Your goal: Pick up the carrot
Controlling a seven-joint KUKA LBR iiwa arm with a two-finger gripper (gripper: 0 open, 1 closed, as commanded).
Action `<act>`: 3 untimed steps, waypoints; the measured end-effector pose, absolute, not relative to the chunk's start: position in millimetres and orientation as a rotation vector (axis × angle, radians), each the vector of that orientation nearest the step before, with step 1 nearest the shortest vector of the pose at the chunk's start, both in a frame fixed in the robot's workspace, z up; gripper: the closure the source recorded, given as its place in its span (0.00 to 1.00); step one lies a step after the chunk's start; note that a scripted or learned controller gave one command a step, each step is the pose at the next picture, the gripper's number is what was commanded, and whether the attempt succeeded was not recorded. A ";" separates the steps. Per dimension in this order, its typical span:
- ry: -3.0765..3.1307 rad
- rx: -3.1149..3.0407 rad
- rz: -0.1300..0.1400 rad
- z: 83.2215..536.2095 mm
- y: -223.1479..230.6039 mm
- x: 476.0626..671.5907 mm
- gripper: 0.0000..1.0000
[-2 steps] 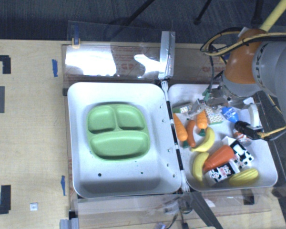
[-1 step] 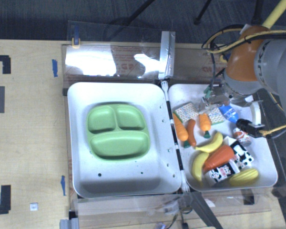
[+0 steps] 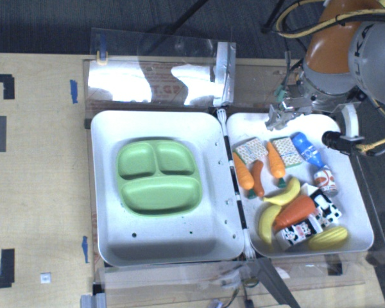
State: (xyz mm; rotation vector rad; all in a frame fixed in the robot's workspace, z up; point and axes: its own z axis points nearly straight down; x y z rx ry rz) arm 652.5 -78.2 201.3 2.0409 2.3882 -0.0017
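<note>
Three orange carrots lie in the right bin (image 3: 362, 191). A small one (image 3: 244, 172) rests against the bin's left wall. Another small one (image 3: 276, 161), green stub at its near end, lies just right of it. A bigger, darker carrot (image 3: 296, 212) sits lower down among the bananas. My gripper (image 3: 280, 115) hangs over the bin's far edge, above and apart from all three carrots, with nothing visibly in it. The nearest carrot is the middle one, a short way below the gripper.
The right bin also holds a red-brown pepper (image 3: 258, 178), two patterned packets (image 3: 286, 149), a blue bottle (image 3: 305, 147), a small can (image 3: 325, 180), bananas (image 3: 283, 192) and a black-and-white toy (image 3: 321, 213). The left bin (image 3: 109, 133) holds a green divided plate (image 3: 158, 175).
</note>
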 end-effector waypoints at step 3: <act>2.413 1.956 0.024 100.0 -110.8 620.3 0.00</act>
